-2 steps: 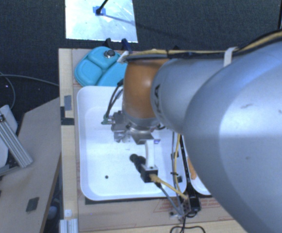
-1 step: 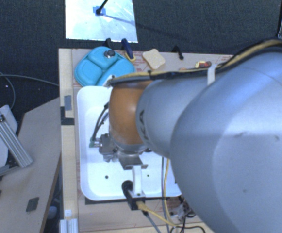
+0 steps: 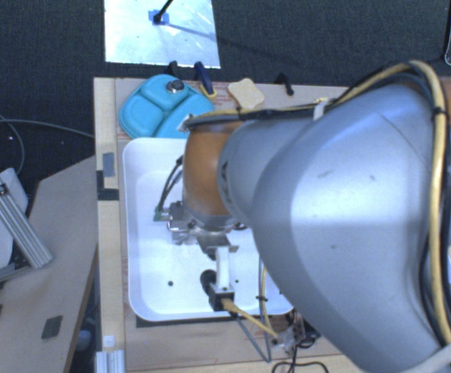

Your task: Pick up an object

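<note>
Dark carpet frames the bench: your gripper (image 3: 200,235) hangs low in the white bin (image 3: 143,177), grip state you cannot tell, while the blue container (image 3: 159,107) and toast-shaped piece (image 3: 246,93) sit at its far edge, so this reach looks off-target and next calls for re-aiming there.

The arm (image 3: 341,208) is smooth grey. An orange band (image 3: 202,169) rings it just above the claw (image 3: 203,238); a yellow cable (image 3: 436,92) runs farther back.

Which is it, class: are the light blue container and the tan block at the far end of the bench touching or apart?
Apart. The camera view shows a narrow gap of bare bench between the light blue container and the tan block.
</note>
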`<state>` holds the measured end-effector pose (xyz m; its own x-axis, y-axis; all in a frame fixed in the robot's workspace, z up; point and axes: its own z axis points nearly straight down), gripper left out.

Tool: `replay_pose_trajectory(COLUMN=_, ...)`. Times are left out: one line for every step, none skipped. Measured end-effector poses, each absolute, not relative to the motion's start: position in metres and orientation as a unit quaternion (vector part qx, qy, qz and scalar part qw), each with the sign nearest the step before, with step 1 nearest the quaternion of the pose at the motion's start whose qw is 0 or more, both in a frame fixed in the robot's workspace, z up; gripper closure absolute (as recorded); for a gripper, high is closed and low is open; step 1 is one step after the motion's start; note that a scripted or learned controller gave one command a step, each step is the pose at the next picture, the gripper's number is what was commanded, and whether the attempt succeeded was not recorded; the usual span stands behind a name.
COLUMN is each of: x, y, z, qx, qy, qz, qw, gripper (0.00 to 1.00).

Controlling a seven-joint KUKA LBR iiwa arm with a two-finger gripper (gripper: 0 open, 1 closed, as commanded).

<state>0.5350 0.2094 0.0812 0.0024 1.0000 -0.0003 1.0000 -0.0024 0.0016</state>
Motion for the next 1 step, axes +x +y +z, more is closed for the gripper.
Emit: replay_pose_trajectory(x=0.5822, y=0.1485, z=0.0849, qx=0.709, qy=0.706, qz=0.0003, qw=0.003, gripper=1.00)
